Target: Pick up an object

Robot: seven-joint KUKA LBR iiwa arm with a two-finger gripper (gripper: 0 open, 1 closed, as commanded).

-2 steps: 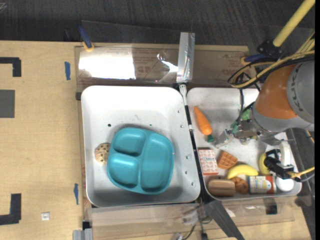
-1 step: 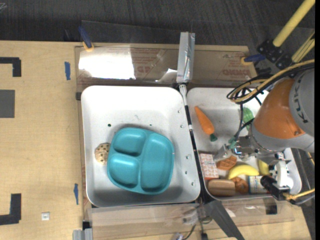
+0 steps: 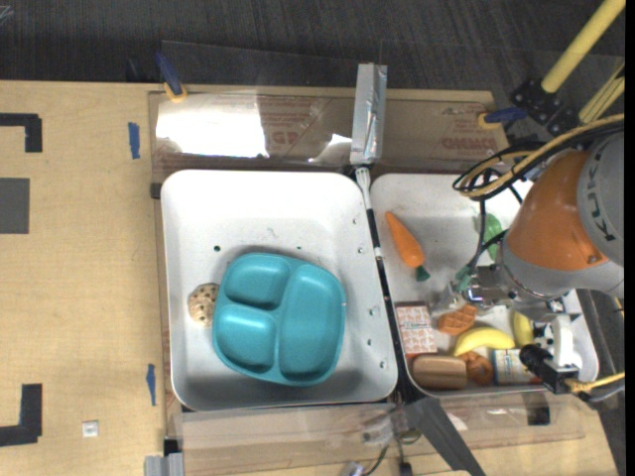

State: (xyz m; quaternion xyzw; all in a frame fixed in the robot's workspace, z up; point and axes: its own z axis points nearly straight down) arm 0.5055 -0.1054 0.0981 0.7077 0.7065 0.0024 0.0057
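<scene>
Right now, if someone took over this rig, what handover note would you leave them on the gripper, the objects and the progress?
Gripper: low in the right bin, over the food pile; finger state unreadable, no object seen between them.
Right bin: carrot upper left, banana, hot dog, printed box, waffle-like piece.
Left bin: teal divided plate, cookie beside it.
Done: arm positioned.
Left: grasp and lift one object.

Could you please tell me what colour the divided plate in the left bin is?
The divided plate is teal blue, seen clearly in the camera view.
</scene>
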